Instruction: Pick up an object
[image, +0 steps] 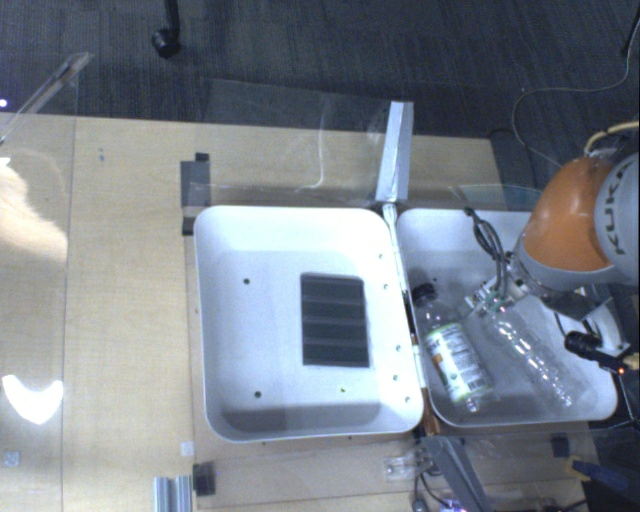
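Two clear plastic bottles lie in the right bin (440, 238). One has a black cap and a printed label (455, 360) and rests along the bin's left wall. The other bottle (532, 352) is bare and lies slanted towards the bin's near right corner. My gripper (492, 297) hangs low over the right bin at the upper end of the bare bottle, under the arm's orange band (565, 225). The wrist hides how the gripper meets the bottle. A dark ribbed rectangular block (335, 320) lies flat in the middle of the left bin (225, 330).
A metal divider post (395, 150) stands behind the gap between the bins. Cables (485, 232) trail along the arm into the right bin. A black connector (590, 347) sticks out at the bin's right side. Wooden bench surface (100, 300) spreads to the left.
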